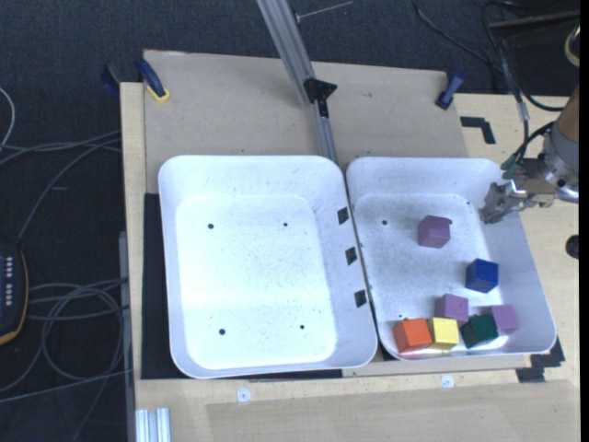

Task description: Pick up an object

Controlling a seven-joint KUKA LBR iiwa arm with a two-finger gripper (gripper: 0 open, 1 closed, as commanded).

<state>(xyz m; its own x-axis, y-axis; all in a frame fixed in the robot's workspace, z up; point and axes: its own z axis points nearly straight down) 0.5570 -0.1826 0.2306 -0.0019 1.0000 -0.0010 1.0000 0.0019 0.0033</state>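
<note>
Orange block (413, 334), yellow block (444, 331), green block (479, 330) and two small purple blocks (453, 306) crowd the right bin's (386, 191) near edge, well below the gripper (497, 206). Blue block (481, 275) sits closer beneath it. Purple cube (434, 231) lies just left of the gripper, apart. Whether it is parted or closed, I cannot tell.

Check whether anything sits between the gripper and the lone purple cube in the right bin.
Nothing visible does. The gripper hangs at the right bin's right rim, and only bare floor separates it from the purple cube.
</note>
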